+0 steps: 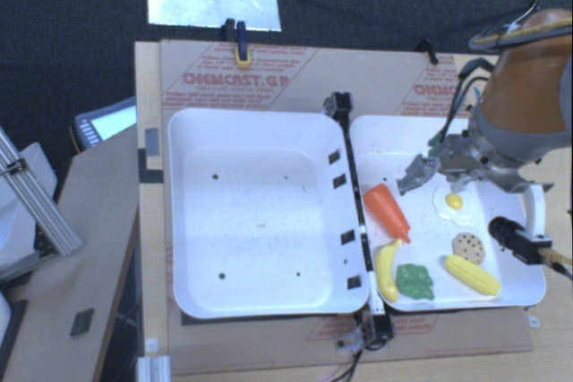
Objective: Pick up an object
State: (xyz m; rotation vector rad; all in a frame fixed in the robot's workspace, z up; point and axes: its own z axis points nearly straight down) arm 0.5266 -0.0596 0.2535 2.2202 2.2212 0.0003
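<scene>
Beside the right bin's (421, 131) left wall — carrot (387, 208), long axis diagonal, tip lower-right; tool (417, 174) state unclear.

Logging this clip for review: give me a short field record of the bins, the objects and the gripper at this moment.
left bin: white, no objects seen in it
right bin: holds all the objects
objects: carrot, banana, green leafy piece, fried egg, cookie, corn cob
gripper: over the right bin, above and right of the carrot
grasp: nothing seen between its fingers
</scene>
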